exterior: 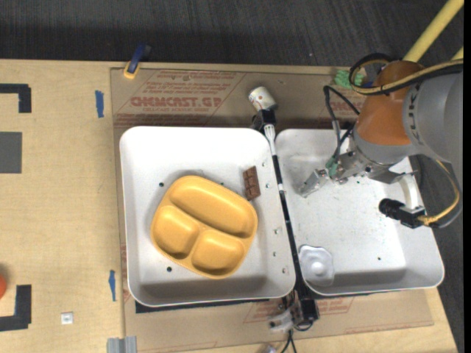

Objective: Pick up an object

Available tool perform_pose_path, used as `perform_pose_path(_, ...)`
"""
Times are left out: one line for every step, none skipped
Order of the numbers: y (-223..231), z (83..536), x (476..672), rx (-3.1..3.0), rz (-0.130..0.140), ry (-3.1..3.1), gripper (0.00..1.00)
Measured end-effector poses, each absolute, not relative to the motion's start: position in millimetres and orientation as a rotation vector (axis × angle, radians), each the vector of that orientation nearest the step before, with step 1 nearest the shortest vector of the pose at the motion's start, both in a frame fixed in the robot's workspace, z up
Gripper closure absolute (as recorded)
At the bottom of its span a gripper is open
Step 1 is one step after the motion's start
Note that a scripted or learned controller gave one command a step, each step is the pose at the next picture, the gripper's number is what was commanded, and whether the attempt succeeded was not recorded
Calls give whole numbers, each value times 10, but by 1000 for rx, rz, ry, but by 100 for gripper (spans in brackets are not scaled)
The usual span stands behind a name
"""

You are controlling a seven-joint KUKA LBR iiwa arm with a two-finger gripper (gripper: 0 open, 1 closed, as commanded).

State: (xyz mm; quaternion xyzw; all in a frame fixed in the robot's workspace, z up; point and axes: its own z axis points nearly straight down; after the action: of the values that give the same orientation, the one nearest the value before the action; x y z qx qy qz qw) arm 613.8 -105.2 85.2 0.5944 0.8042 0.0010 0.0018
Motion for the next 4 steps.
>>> perform_pose_path(-1062,853,5762,1967,1,2450,0)
perform_pose_path(-1012,850,4849,2253,1,2191,0)
perform_pose_path(-1544,1676,5181,2330,1,2103,0)
perform_pose_path(-1805,848,5691,2511,4,1894,0)
